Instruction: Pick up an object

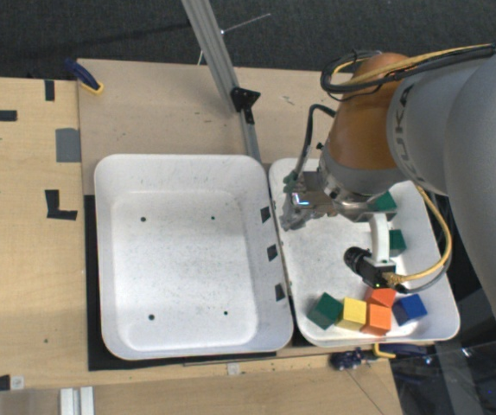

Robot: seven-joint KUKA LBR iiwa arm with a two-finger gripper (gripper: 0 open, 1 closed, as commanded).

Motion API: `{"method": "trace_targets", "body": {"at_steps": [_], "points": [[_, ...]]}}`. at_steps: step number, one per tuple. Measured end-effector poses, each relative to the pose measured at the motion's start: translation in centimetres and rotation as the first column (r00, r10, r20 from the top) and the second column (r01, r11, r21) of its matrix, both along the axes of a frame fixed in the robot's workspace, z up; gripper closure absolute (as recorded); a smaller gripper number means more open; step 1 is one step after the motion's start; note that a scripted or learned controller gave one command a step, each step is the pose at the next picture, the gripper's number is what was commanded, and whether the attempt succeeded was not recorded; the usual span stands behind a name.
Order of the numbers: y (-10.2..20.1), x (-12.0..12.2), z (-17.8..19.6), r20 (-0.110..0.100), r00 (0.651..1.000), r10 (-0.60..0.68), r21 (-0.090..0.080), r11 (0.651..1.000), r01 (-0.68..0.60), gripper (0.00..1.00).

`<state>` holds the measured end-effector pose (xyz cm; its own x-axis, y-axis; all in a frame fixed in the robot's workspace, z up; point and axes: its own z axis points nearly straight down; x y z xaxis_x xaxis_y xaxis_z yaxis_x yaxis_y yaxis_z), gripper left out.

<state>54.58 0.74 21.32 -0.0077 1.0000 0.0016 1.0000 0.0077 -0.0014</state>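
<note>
You have small coloured blocks in the right bin [434, 322], gathered at its near edge. Along that edge I count four in a row: a dark green block [324, 310], a yellow block [354, 313], an orange block [380, 310] and a blue block [410, 308]. Two more green pieces [384, 202] show beside the arm's wrist, partly hidden — so six at least, and some may lie under the arm. The left bin [183, 318] and the right one make two bins.

The blocks look light and stiff, with flat faces, likely not fragile. Take one by two opposite flat sides — the dark green one at the end of the row has the most free space.

The gripper [293, 204] is near the right bin's far left corner, well apart from the row. I cannot tell its state from here.
</note>
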Motion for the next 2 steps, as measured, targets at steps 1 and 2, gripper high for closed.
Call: {"method": "trace_targets", "body": {"at_steps": [1,2], "points": [[4.4,1.9,0.9,0.001,1.000,-0.001,0.000,1.000,0.001,1.00],[9.4,3.0,0.2,0.000,1.000,-0.001,-0.001,1.000,0.001,1.00]]}}
